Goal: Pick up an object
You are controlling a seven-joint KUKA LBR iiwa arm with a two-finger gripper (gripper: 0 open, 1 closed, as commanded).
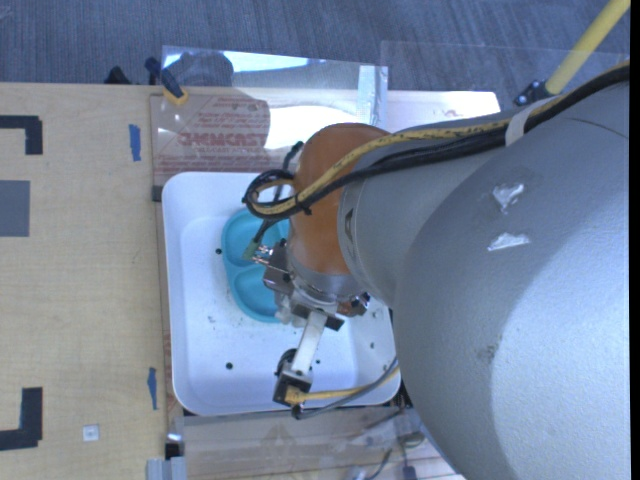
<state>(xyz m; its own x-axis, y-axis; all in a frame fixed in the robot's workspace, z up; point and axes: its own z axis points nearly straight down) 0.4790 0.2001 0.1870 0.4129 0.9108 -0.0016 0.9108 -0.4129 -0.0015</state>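
Grey arm (pixel 480 268) overhangs the white bin (pixel 195 358), where a turquoise object (pixel 243 253) lies partly under the gripper (pixel 272 280). We judge it light, smooth plastic, likely slippery, so its exposed edge suits best. We cannot tell whether the gripper is released or clenched.

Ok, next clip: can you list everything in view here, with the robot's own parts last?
white bin: one, white, centre of the view, on the bench
turquoise object: one, turquoise, in the bin's left half, partly hidden under the wrist; shape unclear
dark specks: a few, black, on the bin floor; too small to identify
clear plastic sheet: one, transparent with red print, at the bin's far edge
wooden board: one, pale wood with black marks, left of the bin
blue tape strips: two, blue, on the board's right edge
arm: one, grey with an orange band, reaching from the right over the bin
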